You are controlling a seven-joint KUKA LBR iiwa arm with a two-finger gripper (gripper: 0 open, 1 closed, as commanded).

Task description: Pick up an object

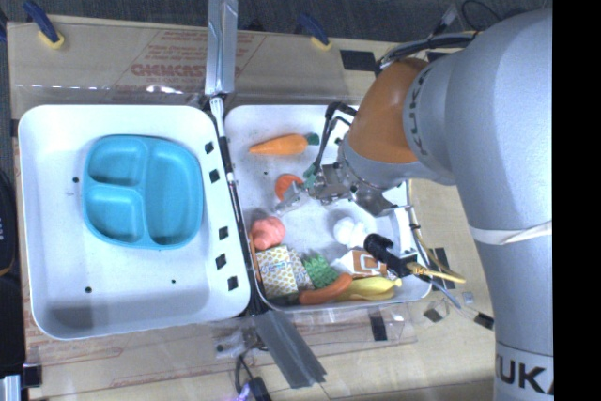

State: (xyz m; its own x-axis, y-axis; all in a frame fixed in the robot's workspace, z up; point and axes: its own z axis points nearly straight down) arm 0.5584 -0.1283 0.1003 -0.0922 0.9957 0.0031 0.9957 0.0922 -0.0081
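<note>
Though jaws too blurred to tell their state, small orange toy just beside them.

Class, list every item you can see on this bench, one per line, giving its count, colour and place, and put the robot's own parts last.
White bins: 2, white, side by side on the bench.
Divided tray: 1, light blue, in the left bin.
Toy carrot: 1, orange, top of the right bin.
Pink toy: 1, pink, left side of the right bin.
Patterned block: 1, pale with dots, bottom left of the right bin.
Banana: 1, yellow, bottom edge of the right bin.
White ball: 1, white, middle of the right bin.
Arm: 1, grey with orange band, reaching in from the right.
Gripper: 1, metal, low over the right bin by a small orange-red toy.
</note>
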